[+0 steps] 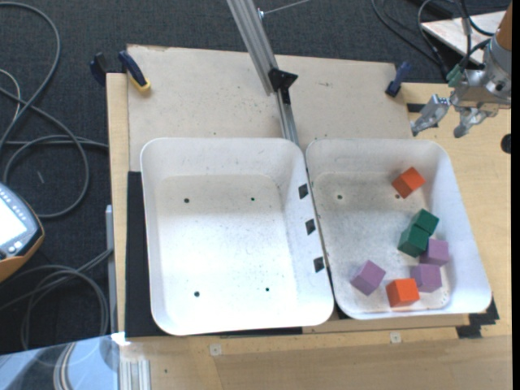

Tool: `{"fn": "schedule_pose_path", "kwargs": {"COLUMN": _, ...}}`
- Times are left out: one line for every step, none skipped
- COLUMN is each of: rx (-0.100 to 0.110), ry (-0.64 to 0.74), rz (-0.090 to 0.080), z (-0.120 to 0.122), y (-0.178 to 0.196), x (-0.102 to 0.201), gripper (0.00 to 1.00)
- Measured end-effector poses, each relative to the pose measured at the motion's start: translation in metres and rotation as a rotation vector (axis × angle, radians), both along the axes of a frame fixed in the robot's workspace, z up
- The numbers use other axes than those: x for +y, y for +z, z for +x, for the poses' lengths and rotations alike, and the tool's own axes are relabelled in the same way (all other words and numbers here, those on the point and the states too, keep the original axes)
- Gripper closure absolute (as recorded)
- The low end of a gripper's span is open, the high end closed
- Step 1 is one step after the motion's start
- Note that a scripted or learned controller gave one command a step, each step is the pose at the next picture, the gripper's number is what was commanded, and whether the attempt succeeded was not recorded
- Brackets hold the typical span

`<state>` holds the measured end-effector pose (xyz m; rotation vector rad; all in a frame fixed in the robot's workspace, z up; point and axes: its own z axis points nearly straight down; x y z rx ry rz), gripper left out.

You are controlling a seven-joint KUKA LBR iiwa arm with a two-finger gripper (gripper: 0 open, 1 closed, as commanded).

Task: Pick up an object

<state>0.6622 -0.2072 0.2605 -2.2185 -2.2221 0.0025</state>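
- gripper point(445, 122): at the upper right, above the bench beyond the far right corner of the right bin; two metal fingers spread apart, nothing between them.
- right bin point(465, 218): shallow, white, speckled floor; holds all the blocks.
- orange block, far point(408, 181): tilted, near the bin's far right wall, apart from the others.
- green blocks point(418, 232): two, touching, one stacked partly over the other, by the right wall.
- purple block, right point(438, 251): touching the green pair on its near side.
- purple block, near right point(426, 277): just below the former, close to it.
- orange block, near point(402, 292): at the near wall, touching the purple block beside it.
- purple block, middle point(368, 276): tilted, a little left of the near orange block.
- left bin point(154, 185): white, shallow, four small dark holes in the floor.
- metal rail point(252, 35): slanting down to a black bracket between the bins.
- blue clamps point(134, 70): at the board's far corners.
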Motion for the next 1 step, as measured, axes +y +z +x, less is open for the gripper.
{"fn": "schedule_pose_path", "kwargs": {"rx": -0.004, "ry": 0.001, "rz": 0.001, "z": -0.0295, "y": 0.0475, "x": 0.0317, "gripper": 0.00}}
